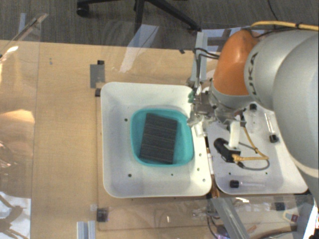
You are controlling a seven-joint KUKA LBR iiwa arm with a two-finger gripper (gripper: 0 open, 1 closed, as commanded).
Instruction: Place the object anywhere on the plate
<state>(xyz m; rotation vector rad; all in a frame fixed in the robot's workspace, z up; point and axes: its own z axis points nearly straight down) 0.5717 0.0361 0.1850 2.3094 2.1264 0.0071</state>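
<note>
Although the arm's bulk hides much of the right bin (pixel 294 183), the dark ribbed rectangular block (pixel 159 138) lies flat on the teal plate (pixel 187 148) in the left bin (pixel 114 133). It looks stiff, light and grippy; its 2 long edges suit a pinch. The gripper (pixel 199 114) hovers at the plate's right rim; its opening I cannot tell.
</note>
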